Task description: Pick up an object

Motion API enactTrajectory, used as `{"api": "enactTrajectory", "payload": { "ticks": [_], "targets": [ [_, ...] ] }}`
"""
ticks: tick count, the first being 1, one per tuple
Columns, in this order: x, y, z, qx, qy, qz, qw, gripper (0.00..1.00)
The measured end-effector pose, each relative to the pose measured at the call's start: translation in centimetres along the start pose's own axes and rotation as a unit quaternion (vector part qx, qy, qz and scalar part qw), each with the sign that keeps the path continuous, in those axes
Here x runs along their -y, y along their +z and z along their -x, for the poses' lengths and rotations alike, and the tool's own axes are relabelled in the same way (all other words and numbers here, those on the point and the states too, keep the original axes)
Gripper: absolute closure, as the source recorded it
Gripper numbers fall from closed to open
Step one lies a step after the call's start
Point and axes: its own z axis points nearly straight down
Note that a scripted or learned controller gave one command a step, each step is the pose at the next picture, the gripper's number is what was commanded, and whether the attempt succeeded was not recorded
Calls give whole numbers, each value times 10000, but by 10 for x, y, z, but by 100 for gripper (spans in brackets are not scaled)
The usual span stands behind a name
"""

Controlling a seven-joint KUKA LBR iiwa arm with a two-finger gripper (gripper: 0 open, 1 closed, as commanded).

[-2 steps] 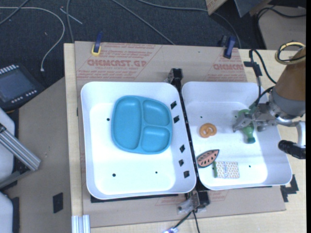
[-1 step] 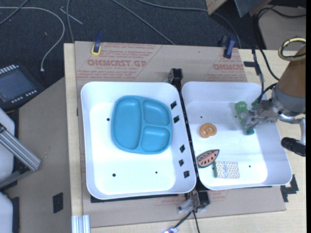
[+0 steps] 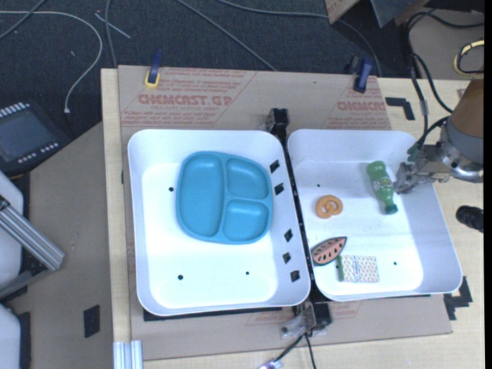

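Green plastic catches my eye first: a small bottle [image 3: 380,185] lies on its side in the right bin [image 3: 430,275], near the far right corner. The arm's claw [image 3: 405,177] hangs just beside it, right at the bottle's edge, and from where I stand I cannot tell how the claw is set or whether it has hold of anything. It looks to me like the approach step, with nothing lifted yet. Next it would need to centre over the bottle, come down around it and squeeze. Nearer the middle sit an orange pretzel [image 3: 329,206], a brown leaf [image 3: 329,249] and a pale speckled pouch [image 3: 359,268]. A blue divided plate [image 3: 224,197] rests in the left bin [image 3: 154,229].
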Motion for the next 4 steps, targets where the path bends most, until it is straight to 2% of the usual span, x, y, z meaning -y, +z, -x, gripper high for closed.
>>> {"api": "enactTrajectory", "payload": {
  "ticks": [1,2,3,4],
  "targets": [
    [1,-44,1,4,3,8,10000,100],
    [2,-109,1,8,3,21,10000,100],
    [19,-107,-53,-23,-16,-32,10000,100],
    [22,-89,-102,-23,-17,-39,10000,100]
  ]
}}
